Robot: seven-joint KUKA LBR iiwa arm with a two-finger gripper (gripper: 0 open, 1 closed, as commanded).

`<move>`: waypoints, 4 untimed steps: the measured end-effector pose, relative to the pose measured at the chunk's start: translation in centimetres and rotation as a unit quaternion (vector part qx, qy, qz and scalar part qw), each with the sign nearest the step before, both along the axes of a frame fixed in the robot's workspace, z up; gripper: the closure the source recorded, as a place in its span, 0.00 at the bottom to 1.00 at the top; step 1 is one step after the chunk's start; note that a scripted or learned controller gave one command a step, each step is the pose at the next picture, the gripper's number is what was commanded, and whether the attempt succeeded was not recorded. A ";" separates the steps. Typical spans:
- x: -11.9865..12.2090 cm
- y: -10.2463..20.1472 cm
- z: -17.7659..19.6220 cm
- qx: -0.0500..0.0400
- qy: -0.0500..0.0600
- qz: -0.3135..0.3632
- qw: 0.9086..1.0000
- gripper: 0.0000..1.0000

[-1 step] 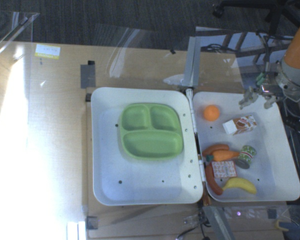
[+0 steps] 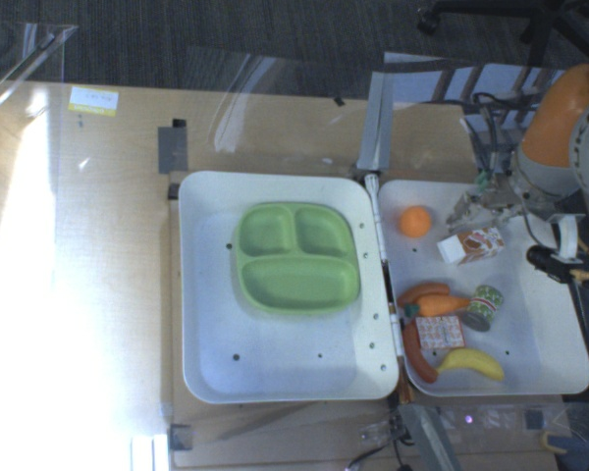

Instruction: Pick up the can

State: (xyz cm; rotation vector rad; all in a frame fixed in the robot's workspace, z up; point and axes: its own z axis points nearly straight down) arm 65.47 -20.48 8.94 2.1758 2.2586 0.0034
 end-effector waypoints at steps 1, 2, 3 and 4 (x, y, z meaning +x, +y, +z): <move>0.3 0.2 1.4 -0.002 -0.004 0.004 1.000 1.00; 0.3 0.2 1.4 -0.002 -0.004 0.004 1.000 0.00; -2.0 0.0 -0.3 0.000 -0.001 -0.006 1.000 0.00; -1.6 0.2 1.1 -0.001 -0.005 -0.004 1.000 1.00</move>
